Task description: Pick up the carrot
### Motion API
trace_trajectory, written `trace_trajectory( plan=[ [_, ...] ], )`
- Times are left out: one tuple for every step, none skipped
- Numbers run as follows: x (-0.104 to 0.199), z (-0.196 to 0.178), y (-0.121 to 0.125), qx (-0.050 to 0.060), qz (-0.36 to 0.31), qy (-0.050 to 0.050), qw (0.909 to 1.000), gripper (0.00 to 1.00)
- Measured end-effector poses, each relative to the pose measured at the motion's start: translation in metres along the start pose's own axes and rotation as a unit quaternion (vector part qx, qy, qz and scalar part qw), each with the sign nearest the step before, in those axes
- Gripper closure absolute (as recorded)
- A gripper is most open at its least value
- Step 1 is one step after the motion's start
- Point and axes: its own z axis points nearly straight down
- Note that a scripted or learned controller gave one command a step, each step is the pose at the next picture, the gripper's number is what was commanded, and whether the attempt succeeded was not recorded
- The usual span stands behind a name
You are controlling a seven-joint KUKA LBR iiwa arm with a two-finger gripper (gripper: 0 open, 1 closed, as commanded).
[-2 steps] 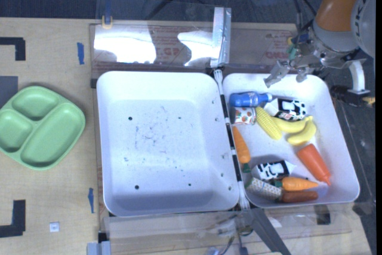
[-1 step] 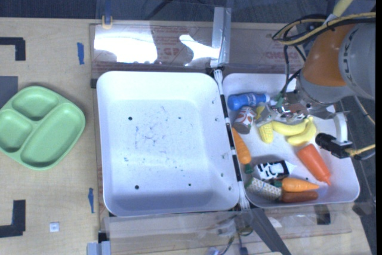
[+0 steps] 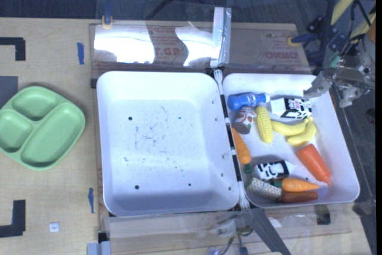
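Where the bench starts, far left: green plate, three compartments, lying on the wooden top, well apart from the bins.
Left bin: white, shallow, faint bluish scuffs and a few dark dots on its floor.
Right bin: white, shallow, touching the left bin along a shared edge.
Right bin, left wall: slim orange piece, lying lengthwise against the wall.
Right bin, far left corner: blue bottle on its side; a grey-and-brown item just below it.
Right bin, centre: corn cob, upright in the view, beside a banana; a black-and-white patterned item behind the banana.
Right bin, near edge: carrot, orange, lying crosswise along the near wall, with a second black-and-white item just behind its left end.
Right bin, right of centre: orange-red tapered piece, slanted, just above the carrot.
Gripper: over the right bin's far right corner, well apart from the carrot, nothing seen held; whether it is released or clenched cannot be told.
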Motion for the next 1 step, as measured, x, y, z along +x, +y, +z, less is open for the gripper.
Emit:
trace_trajectory(
  plan=[
    [-0.0126,0.0826,-0.0391,0.001,0.015,0.001,0.9999,0.0]
  ],
)
